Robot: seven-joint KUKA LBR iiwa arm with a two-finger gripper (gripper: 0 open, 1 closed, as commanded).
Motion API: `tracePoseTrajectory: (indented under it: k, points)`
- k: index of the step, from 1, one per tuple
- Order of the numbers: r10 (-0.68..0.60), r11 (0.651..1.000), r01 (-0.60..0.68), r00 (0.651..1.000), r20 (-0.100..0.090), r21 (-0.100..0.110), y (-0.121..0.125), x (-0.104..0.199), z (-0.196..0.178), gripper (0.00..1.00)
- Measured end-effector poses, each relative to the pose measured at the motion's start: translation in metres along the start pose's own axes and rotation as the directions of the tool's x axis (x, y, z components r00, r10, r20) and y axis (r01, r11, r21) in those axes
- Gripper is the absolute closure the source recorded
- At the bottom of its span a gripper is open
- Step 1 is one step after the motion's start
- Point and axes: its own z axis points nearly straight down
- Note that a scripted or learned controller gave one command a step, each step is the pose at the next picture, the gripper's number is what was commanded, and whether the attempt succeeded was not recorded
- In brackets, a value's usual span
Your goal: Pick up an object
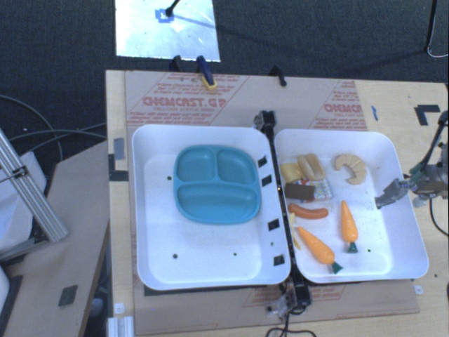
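- Bench (231, 93) under both bins, brown board with red print on top; you see it from above at a slant.
- Left bin (158, 258), white, with a blue plate (216, 185) in its upper middle, three compartments.
- Right bin (400, 251), white, touching the left one along the black centre strip; here is all you could pick.
- Jaws (388, 195) reach in from the right over the bin's right wall; you cannot tell whether they are wide or narrow, and nothing shows between them.
- Two carrots: one (317, 246) lying slantwise near the front, one (349, 224) nearly upright just right of it.
- Croissant (351, 167) at the upper right, apart from the rest.
- Sausage (308, 212) lies between the carrots and a cluster of small foods (307, 177) near the strip.
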Motion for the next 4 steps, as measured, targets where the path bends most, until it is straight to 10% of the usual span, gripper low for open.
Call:
tracePoseTrajectory:
  k: [4]
  points:
    - [-0.001,1.0,0.001,1.0,0.001,-0.008,-0.004,-0.005,0.122,0.0]
